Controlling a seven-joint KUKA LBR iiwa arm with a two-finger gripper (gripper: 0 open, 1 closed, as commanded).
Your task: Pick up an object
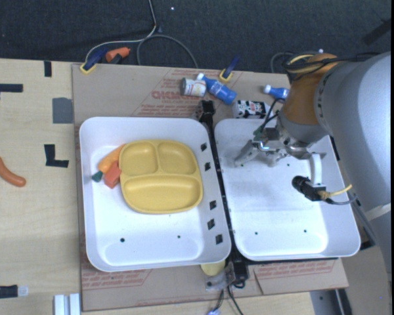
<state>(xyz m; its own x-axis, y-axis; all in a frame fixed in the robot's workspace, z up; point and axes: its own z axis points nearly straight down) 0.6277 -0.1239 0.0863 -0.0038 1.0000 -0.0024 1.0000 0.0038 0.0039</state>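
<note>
You've got two white bins side by side on the table (33, 241); take the divider strip (213, 176) between them as your landmark. Nearest the camera's bottom edge, at the low end of that strip, a small yellowish thing (211, 268) pokes out from under the bin rims – can't tell what it is.

Left of the strip, the left bin (144, 251) holds a yellow sectioned plate (161, 176), w/ an orange piece (108, 163) and a red-orange piece (111, 178) tucked at the plate's left edge, touching it. A bit of green (96, 175) sits just beside them.

Right of the strip, the right bin (282, 231) has bare floor – the gripper (257, 147) hangs over its upper part, near the strip. The fingers (243, 156) look spread apart, pointing toward the strip, nothing between them. A black fitting (305, 186) w/ a yellow cable hangs off the arm (354, 110) further right.

Beyond the strip's far end, on the cardboard (138, 90): a white-and-blue bottle (207, 87), a blue clamp (230, 67), a black-and-white patterned item (251, 109). Far left of the strip, outside the bins, an orange sausage-shaped toy (8, 170) lies on the table, well apart.
</note>
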